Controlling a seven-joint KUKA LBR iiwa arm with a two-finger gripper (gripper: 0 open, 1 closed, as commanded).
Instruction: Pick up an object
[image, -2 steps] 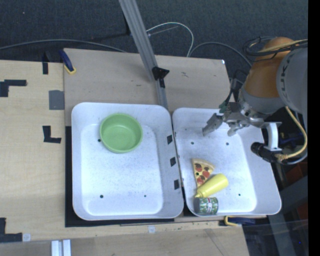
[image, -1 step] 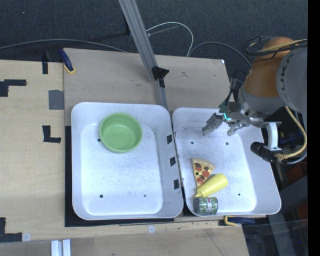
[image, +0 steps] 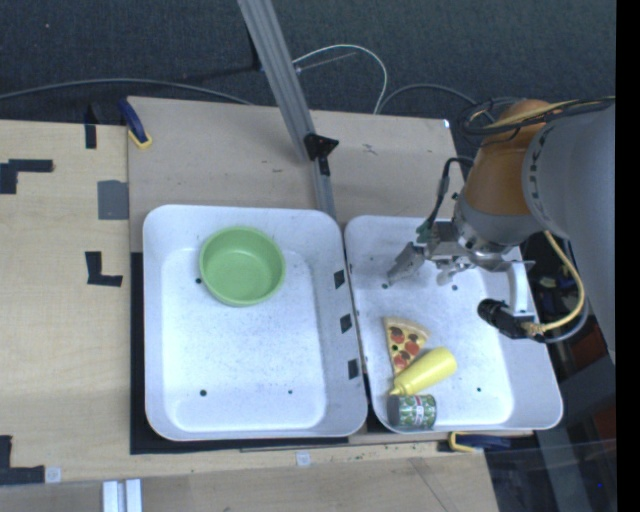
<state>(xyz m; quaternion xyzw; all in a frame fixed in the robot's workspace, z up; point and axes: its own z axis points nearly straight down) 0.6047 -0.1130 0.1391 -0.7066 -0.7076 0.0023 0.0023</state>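
The pale wooden bench (image: 60, 330) carried 2 shallow white bins with rounded corners and dark speckling on their floors. The left bin (image: 250, 380) held a round, smooth green bowl (image: 241, 265) in its upper left part, sitting upright with its opening facing up. The grey arm (image: 570, 170), with its orange band (image: 497, 180) above the wrist, reached in from the right over the upper part of the right bin (image: 500, 395). Its gripper (image: 422, 266) hung above the bin floor; 1 metal finger (image: 403, 265) slanted down to the left, and the fingers looked spread apart with nothing between them. The 3 small things lay clustered at the lower middle of the right bin, well below the fingers and apart from them. The yellow squeeze bottle (image: 426, 371), smooth and tapering, lay on its side with its long axis running diagonally, its nozzle end toward the lower left. Just above it lay a flat triangular pizza slice (image: 404, 344) with red spots, its narrow tip pointing down. Just below the bottle, a short green can (image: 412, 411) lay beside the bin's lower rim.
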